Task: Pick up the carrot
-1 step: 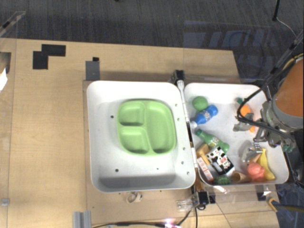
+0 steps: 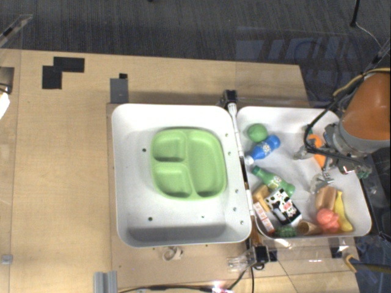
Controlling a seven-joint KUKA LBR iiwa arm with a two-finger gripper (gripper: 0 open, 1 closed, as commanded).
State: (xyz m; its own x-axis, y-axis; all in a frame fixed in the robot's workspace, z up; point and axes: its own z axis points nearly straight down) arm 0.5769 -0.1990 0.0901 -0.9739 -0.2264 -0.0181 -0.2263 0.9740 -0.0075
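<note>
Pincer (image 2: 322,163) sits low in the right bin (image 2: 293,118), right of frame. Orange carrot (image 2: 317,152) is just beside it. Can't tell the pincer's state.

Carrot (image 2: 317,151): a small orange item lying in the right-hand white bin, near that bin's right side and in its upper half. Only part of its surface shows, as two orange patches divided by dark cables and the arm's wrist hardware. Its shape and orientation cannot be determined from this view.
</note>
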